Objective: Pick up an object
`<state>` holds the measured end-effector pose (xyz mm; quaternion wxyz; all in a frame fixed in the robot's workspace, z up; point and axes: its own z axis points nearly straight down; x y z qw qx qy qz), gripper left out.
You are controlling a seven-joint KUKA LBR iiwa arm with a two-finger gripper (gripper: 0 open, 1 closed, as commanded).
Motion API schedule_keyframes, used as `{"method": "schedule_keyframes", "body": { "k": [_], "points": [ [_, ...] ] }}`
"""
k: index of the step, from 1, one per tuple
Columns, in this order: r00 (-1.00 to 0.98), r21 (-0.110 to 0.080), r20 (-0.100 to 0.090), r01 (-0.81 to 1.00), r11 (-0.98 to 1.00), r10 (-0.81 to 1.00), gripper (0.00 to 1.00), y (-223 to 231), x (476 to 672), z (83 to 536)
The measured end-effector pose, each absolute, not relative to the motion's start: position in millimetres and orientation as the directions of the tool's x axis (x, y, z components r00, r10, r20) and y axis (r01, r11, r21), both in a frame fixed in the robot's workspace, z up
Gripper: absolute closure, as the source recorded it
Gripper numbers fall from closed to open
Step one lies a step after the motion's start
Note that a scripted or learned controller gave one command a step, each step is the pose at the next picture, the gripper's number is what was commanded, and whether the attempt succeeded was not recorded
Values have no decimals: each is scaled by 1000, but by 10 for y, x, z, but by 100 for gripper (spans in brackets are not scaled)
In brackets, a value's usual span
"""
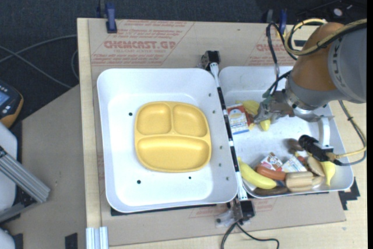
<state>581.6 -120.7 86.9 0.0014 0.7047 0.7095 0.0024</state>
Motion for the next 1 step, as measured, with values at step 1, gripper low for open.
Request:
{"method": "schedule_keyframes", "body": {
  "k": [1],
  "points": [
    [-13,15,4,1000,13,1000,100,-165,6227,1923]
  ]
}}
